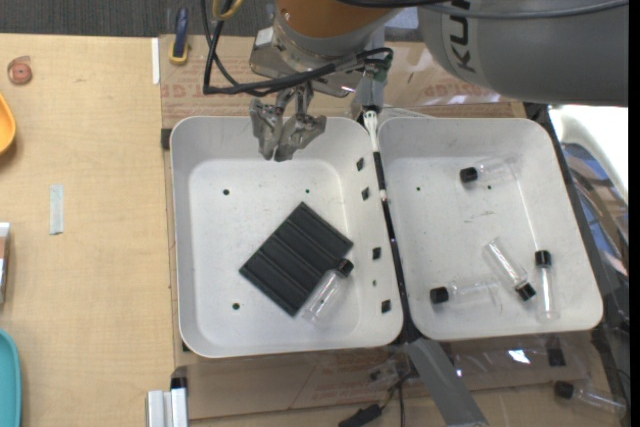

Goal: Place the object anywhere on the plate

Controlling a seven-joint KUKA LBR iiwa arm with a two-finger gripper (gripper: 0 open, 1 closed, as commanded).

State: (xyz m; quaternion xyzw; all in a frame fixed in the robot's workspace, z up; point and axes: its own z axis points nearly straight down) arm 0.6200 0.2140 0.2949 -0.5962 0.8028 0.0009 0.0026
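Lying beside the dark ribbed plate (296,258), a clear black-capped vial (328,289) touches it; gripper (285,147) fingers together, empty.

Even, bright overhead light; the white bins (200,315) look slightly washed out, shadows soft, glare at right edge, focus mildly soft.

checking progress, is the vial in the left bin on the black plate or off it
Mostly off: the vial lies on its side on the bin floor against the black plate's lower right edge.
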